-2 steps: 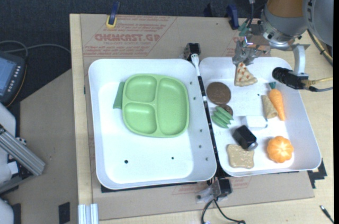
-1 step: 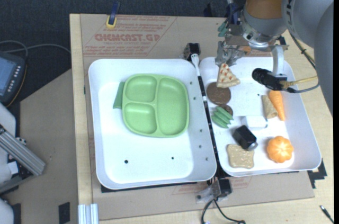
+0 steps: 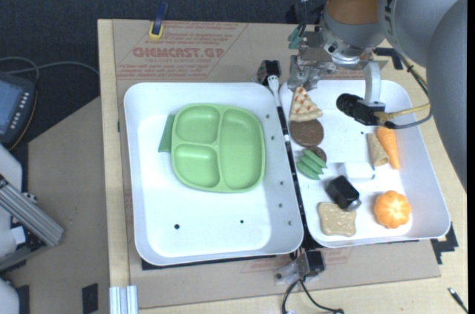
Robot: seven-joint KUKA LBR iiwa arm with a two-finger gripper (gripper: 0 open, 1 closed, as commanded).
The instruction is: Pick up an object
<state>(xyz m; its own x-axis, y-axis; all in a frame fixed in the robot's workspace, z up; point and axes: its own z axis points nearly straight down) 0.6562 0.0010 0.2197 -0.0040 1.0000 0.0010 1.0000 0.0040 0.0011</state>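
Arm: grey, orange-banded, reaching in from the right; gripper (image 3: 305,79) pointing down (finger spacing apparently narrow, view unclear).

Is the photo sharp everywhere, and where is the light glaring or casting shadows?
Camera view: even overhead light, soft shadows; the white bins look bright, nearly washed out; the green plate and orange are crisp; the gripper looks slightly soft.
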